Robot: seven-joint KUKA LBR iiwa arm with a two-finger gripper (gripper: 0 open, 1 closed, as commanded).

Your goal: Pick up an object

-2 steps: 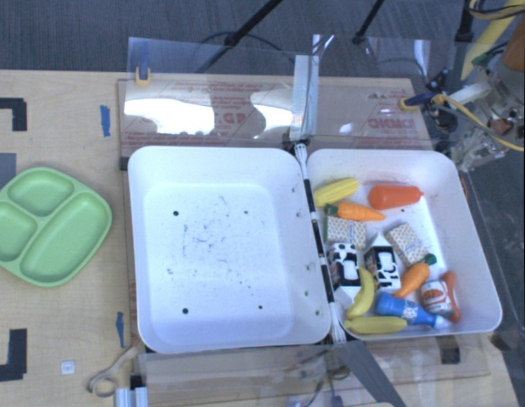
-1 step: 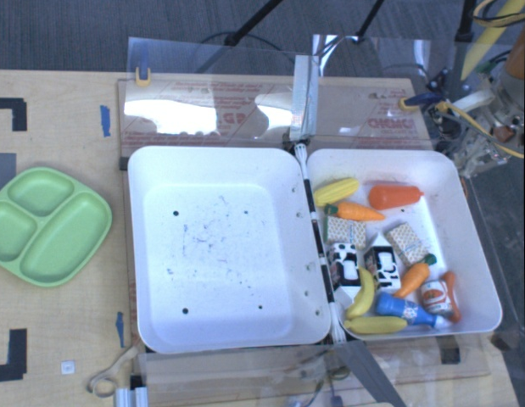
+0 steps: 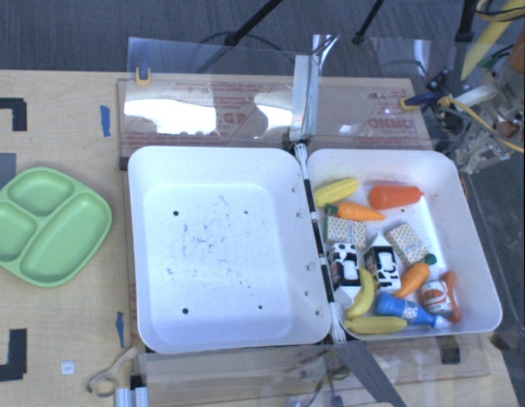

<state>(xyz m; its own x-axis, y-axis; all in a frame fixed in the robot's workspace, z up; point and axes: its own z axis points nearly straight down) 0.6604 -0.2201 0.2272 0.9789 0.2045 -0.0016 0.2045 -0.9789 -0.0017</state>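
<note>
The right bin (image 3: 474,227) holds a heap of toy food. At its back lie a yellow corn cob (image 3: 336,191), a small carrot (image 3: 360,212) and an orange-red pepper (image 3: 395,196). Further forward are two patterned cracker boxes (image 3: 406,242), two black-and-white cartons (image 3: 382,265), a banana (image 3: 364,293), a second carrot (image 3: 412,278), a blue bottle (image 3: 402,308) and a small can (image 3: 436,297). My gripper (image 3: 484,145) hangs at the upper right, beyond the right bin's back right corner, apart from every object and with nothing seen in it.
The left bin (image 3: 143,227) stands beside the right one, with a clear divider (image 3: 303,100) rising behind their shared edge. A green compartment plate (image 3: 46,225) rests on the bench at far left. Cables and yellow tubing crowd the upper right corner.
</note>
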